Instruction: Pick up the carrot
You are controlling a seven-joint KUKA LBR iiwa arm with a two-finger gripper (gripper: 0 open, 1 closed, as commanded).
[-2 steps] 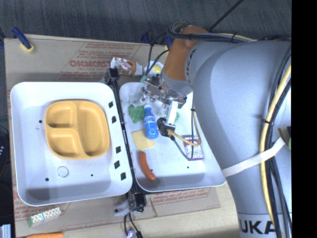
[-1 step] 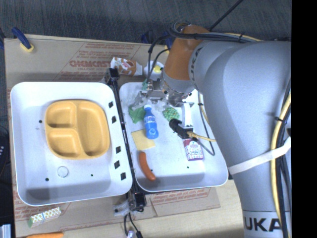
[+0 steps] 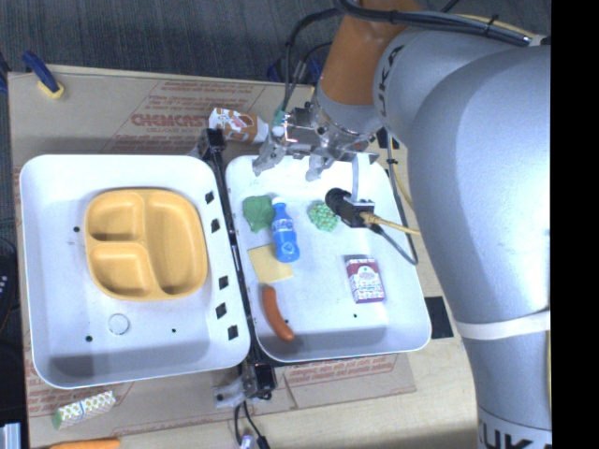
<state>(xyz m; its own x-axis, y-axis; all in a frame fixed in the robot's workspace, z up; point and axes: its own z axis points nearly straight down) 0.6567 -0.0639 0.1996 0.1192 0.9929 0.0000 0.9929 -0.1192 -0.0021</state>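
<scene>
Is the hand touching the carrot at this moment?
Apart. The camera view shows the hand at the far edge of the right bin, while the carrot lies near its front edge, with a bottle between them.

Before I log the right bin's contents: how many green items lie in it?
2. A dark green leafy piece lies left of the blue bottle; a lighter green bunch lies to the bottle's right. The arm may hide others.

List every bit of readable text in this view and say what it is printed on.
"UK": part of a name, cut off, on the arm's grey base.
Red print on the cardboard sheet behind the bins: too blurred to read.
Label on the blue bottle: too small.
Front of the small red packet: too small.
</scene>
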